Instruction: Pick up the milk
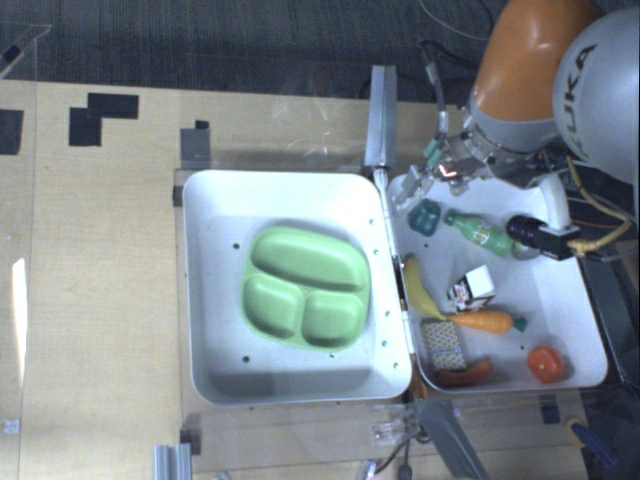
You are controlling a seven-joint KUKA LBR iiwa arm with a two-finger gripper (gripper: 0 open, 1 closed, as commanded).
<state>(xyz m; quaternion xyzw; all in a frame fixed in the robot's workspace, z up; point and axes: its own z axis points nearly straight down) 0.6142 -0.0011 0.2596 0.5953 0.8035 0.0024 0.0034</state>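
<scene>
The milk (473, 286) is a small white carton with a dark printed face, lying near the middle of the right bin (575, 298). My gripper (443, 170) hangs under the orange-banded wrist, over the far left corner of that bin. It is well behind the milk and apart from it. A teal cup (424, 217) and a green bottle (478, 231) lie between the gripper and the carton. Nothing shows in the gripper's grasp.
A banana (418, 290) lies along the right bin's left wall, and a carrot (485, 321) sits just in front of the milk. A patterned sponge (444, 343), a red sausage (462, 374) and a tomato (546, 364) are near the front. The left bin (210, 268) holds a green divided plate (305, 286).
</scene>
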